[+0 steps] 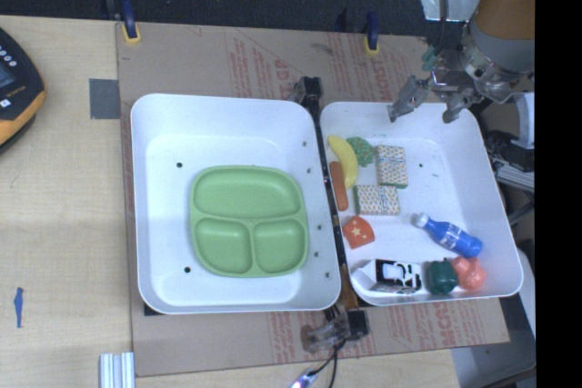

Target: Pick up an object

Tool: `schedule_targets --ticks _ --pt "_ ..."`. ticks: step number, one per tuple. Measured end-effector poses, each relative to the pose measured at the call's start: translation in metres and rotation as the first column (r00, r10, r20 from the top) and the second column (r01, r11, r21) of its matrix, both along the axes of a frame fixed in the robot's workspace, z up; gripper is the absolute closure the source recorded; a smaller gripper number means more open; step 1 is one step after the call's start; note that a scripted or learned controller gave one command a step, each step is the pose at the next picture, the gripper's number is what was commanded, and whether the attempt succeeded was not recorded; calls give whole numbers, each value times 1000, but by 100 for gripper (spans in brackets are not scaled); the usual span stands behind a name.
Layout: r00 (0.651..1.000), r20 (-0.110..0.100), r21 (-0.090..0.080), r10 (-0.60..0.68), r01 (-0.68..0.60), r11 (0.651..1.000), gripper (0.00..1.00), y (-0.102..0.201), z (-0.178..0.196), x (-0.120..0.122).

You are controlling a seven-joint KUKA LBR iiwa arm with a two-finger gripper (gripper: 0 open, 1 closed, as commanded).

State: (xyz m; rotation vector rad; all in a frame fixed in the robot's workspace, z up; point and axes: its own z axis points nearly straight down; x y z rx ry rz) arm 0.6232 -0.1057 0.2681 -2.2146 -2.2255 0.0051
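Note:
My gripper (426, 111) hangs open over the far edge of the right bin (491, 186), its two fingers spread wide with nothing between them. Below it in that bin lie a yellow banana (343, 154), an orange carrot-like stick (338, 184), a green piece (364, 150), two patterned sponge blocks (391, 164) (377, 199), a red-orange piece (358, 233), a blue bottle (448, 235), a black-and-white item (397, 274), a dark green lump (442, 277) and a pink-orange lump (469, 273).
The left bin (155, 195) holds a green divided plate (247, 220). A brown board lies under both bins, held by blue clamps (371, 27) at the far edge. A yellow and black device (14, 91) sits at the far left.

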Motion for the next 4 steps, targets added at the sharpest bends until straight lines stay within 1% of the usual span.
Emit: schedule_targets --ticks 1,2,3,4 --pt "1000 -3 0 -1 1 1000 0 -37 -137 -25" --pt "1000 -1 0 -1 1 1000 0 -25 -177 -29" --pt "1000 -1 1 -1 1 1000 0 -56 -169 -117" --pt "1000 2 1 1 -1 1000 0 37 -76 -50"
